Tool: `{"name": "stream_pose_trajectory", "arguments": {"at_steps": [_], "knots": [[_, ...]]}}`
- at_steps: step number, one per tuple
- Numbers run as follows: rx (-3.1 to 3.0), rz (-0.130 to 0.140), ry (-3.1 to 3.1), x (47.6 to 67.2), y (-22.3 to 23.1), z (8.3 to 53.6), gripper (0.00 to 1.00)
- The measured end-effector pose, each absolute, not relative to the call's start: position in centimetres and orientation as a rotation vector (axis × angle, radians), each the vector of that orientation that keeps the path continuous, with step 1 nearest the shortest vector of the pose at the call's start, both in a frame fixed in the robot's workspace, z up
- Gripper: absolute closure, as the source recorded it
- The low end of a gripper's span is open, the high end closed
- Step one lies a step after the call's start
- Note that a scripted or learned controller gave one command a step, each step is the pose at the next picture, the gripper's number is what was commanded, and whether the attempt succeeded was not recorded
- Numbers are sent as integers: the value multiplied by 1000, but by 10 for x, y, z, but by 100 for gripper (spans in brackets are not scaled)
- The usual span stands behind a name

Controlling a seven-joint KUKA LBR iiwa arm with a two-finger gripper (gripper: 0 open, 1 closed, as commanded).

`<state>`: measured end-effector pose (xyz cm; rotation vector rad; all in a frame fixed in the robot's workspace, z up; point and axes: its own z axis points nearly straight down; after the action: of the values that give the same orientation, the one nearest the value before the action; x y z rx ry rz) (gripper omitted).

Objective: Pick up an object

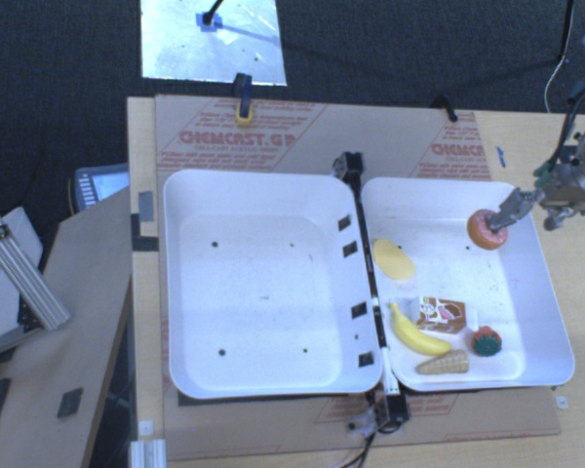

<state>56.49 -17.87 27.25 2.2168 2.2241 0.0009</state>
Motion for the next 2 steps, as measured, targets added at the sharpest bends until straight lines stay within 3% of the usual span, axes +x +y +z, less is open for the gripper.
{"name": "stream_pose_trajectory", "arguments": {"at_steps": [1,2], "knots": [[2225,-10,2235,586,-171,101,0],[2215,3,2222,591,-174,121,100]]}}
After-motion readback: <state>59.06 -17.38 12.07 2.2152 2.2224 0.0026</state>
